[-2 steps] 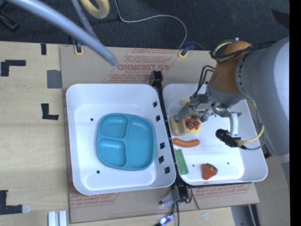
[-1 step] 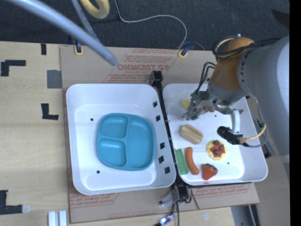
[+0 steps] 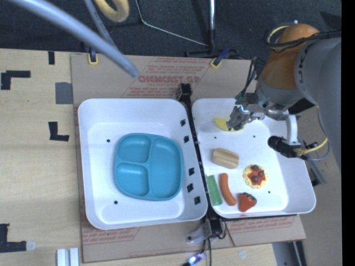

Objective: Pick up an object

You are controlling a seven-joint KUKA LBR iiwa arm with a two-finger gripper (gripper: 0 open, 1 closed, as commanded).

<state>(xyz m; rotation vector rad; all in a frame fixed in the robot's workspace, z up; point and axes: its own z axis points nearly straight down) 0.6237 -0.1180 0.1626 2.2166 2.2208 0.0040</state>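
You'll see smooth plastic toy food in the right white bin [image 3: 277, 206]: a tan bread roll [image 3: 225, 158] at centre, a green stick [image 3: 214, 190] and an orange-red sausage [image 3: 226, 188] at 7 o'clock, a strawberry [image 3: 247, 201] at 6, a small pizza [image 3: 254, 176] nearby. The gripper [image 3: 237, 121] sits at 11 o'clock, touching a yellow piece [image 3: 222, 124]; whether it grips, you cannot tell. The left white bin [image 3: 91, 148] holds a glossy blue divided plate [image 3: 148, 167]. Both bins rest on brown cardboard [image 3: 161, 79] over a wooden bench [image 3: 33, 165].

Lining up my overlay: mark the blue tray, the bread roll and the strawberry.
blue tray [image 3: 148, 167]: camera view, on the divider between compartments.
bread roll [image 3: 225, 158]: camera view, middle of its top.
strawberry [image 3: 247, 202]: camera view, red body.
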